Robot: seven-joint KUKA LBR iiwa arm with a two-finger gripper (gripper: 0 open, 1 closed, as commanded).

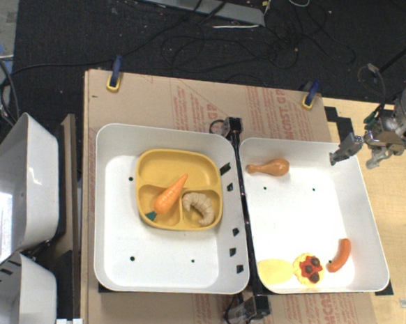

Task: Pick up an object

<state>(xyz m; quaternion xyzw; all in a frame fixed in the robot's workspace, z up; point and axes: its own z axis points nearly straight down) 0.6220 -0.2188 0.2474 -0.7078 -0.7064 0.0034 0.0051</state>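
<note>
Two white bins sat side by side on the bench (194, 94). Left bin (111, 255): yellow tray (153, 166) with carrot (170, 194) and shrimp (201, 207). Right bin (366, 219): drumstick (269, 168) near the far rim; sausage (339, 255), pizza slice (309, 267) and yellow disc (273, 271) near the front. Tool (361, 153) hovered over the right bin's far right corner, fingers spread, holding nothing. Risk: flat, small items near the walls might slip or let the fingers strike the rim.
</note>
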